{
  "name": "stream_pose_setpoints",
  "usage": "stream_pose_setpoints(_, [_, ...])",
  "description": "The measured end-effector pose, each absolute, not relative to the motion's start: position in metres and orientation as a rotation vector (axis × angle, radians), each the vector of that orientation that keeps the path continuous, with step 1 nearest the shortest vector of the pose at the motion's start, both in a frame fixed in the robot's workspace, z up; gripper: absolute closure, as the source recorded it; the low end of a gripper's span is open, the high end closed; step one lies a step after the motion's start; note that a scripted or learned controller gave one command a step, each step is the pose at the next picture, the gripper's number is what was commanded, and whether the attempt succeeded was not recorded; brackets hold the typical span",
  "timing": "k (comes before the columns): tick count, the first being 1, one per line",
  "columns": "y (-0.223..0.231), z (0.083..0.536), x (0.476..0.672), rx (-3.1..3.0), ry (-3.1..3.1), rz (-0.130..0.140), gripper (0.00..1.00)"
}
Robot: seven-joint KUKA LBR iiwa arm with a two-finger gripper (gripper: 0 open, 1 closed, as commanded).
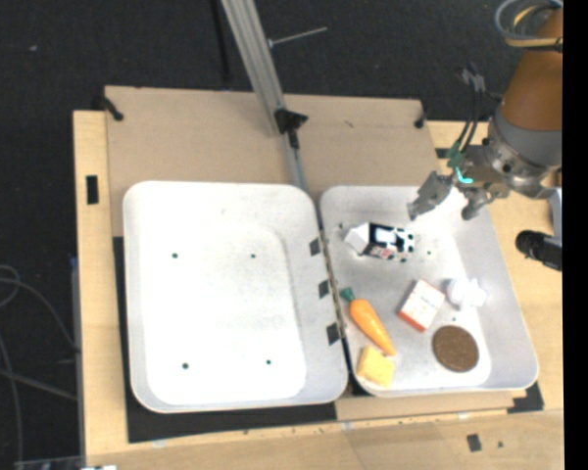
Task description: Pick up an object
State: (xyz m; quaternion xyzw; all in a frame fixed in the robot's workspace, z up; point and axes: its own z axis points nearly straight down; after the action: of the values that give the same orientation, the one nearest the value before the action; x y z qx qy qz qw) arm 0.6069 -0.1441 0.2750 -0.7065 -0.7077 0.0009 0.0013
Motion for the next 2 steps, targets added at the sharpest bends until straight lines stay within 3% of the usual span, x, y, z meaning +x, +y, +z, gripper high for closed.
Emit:
stream_pose_setpoints(1, [-0.144, 0.278, 0.608, -2.22, -2.225, -0.002, 0.0])
stream_pose_setpoints(2, [-0.146, 0.234, 0.613, -2.222, -2.22, 0.006, 0.0])
